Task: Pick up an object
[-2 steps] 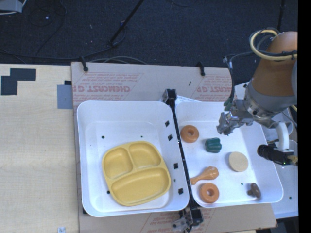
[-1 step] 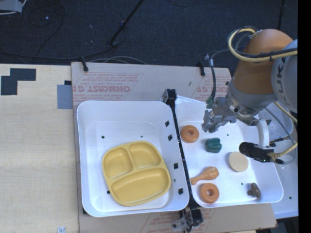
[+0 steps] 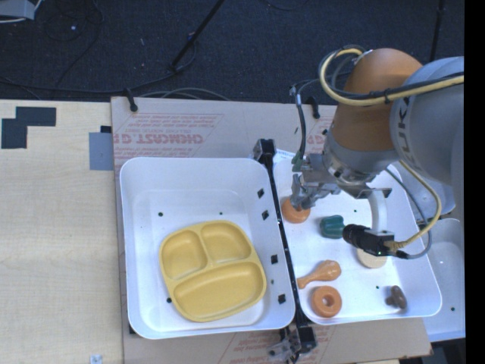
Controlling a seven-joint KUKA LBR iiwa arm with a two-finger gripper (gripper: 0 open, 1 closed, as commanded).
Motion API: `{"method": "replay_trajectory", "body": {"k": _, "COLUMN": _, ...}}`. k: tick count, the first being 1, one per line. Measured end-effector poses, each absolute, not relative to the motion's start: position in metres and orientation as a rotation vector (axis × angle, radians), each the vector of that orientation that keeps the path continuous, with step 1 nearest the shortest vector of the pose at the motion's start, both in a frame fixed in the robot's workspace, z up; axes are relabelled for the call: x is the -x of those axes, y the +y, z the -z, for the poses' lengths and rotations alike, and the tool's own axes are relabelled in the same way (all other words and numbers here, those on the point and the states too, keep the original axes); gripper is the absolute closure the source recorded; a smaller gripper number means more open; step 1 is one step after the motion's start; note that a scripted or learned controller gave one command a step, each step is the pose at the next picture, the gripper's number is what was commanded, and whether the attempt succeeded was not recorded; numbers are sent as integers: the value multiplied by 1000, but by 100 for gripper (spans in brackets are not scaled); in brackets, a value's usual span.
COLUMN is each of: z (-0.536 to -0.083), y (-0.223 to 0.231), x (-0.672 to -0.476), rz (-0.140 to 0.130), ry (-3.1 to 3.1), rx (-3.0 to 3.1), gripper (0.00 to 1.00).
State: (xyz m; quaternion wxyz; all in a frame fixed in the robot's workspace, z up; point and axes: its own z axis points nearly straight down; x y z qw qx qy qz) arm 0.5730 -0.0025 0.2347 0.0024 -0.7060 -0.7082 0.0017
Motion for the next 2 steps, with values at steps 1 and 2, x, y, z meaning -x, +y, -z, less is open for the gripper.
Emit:
{"method": "replay_trajectory", "body": {"k": 1, "z": -224, "y": 44, "x": -585, "rz": -3, "ry": -2224, "rx": 2214, "gripper": 100}}
{"method": "replay_trajectory", "body": {"k": 2, "z": -216, "y": 96, "x": -584, "rz": -4, "ry": -2224, "rx": 2213, "gripper": 100}}
